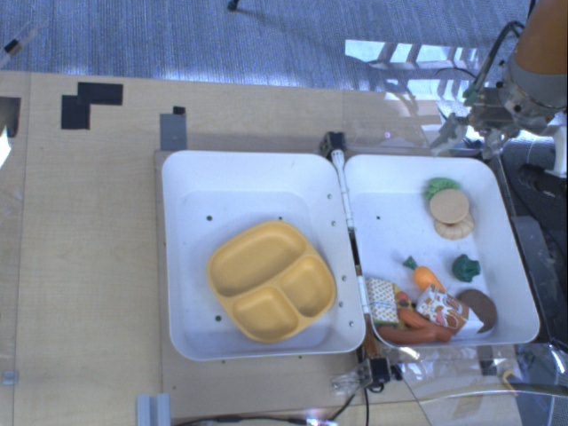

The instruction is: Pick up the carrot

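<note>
The carrot point(425, 277) is small and orange with a green top. It lies in the right bin point(390, 193), towards its front, beside a pile of toy food. My gripper point(469, 130) hangs above the bench just past the right bin's far right corner, well away from the carrot. Its fingers look spread apart with nothing between them.
A yellow divided plate point(271, 280) sits in the left bin point(204, 202). The right bin also holds a burger-like stack with a green leaf point(447, 208), a green broccoli piece point(465, 267), a brown disc point(479, 306), a red sausage point(415, 329) and small printed boxes point(441, 309).
</note>
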`<state>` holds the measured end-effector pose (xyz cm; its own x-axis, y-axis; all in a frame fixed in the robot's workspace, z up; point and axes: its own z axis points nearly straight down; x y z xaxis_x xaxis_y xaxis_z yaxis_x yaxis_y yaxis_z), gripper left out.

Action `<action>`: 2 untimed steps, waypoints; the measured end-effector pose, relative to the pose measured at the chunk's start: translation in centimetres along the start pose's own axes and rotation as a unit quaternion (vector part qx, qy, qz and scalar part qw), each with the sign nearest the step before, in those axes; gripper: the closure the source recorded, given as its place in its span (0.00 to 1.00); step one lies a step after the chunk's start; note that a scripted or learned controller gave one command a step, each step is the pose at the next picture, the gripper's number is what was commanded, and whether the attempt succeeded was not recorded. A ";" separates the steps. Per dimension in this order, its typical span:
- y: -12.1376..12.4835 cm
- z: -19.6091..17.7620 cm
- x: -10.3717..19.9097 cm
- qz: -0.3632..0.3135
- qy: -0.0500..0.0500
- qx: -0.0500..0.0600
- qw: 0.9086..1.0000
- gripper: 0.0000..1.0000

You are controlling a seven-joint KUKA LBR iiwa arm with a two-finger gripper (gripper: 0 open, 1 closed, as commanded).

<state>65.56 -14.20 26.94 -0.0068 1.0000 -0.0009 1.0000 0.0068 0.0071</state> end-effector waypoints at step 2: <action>-12.9 18.0 0.7 -0.031 0.000 -0.002 1.000 0.00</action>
<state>52.77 -13.62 8.89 -0.0698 0.9976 -0.0016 0.9975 0.0698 0.0119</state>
